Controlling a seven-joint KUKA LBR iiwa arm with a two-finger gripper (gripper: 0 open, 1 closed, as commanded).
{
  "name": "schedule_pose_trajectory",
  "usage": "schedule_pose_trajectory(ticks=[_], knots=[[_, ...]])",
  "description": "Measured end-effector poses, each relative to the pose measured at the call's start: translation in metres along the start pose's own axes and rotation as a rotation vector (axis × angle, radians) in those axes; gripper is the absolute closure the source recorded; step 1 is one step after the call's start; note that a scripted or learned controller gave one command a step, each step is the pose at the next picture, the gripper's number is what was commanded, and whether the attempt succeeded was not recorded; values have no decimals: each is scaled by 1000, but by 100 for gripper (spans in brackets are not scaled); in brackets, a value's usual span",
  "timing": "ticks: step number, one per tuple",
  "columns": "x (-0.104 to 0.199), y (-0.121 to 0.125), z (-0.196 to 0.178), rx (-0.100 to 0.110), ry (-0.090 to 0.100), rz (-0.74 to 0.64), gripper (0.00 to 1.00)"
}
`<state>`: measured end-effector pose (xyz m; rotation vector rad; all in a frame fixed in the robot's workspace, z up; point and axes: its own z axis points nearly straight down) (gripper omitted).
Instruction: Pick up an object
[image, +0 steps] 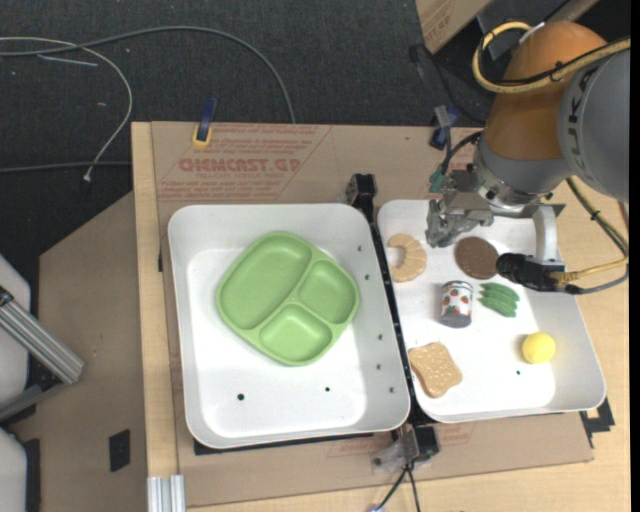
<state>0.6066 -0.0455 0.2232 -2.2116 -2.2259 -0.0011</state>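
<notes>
The claw (447, 228) hangs low over the back of the right bin (570, 385), between the pale ring-shaped piece (406, 257) and the brown disc (477, 257); whether it is wide or narrow cannot be told from this angle, and nothing shows between its tips. Both pieces lie just beside it, so either looks the likely target. The ring looks like a light, stiff toy pastry, best pinched across its band. The disc lies flat and thin, so its edges would probably slip. Further forward sit a small can (456, 303), a green pod (499, 298), a yellow ball (538, 347) and toast (435, 368). A green divided plate (288, 297) fills the left bin (200, 400).
</notes>
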Motion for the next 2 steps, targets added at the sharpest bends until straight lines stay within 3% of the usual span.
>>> schedule_pose_trajectory(ticks=[2], knots=[[112,-24,-16,0,1,-1,100]])
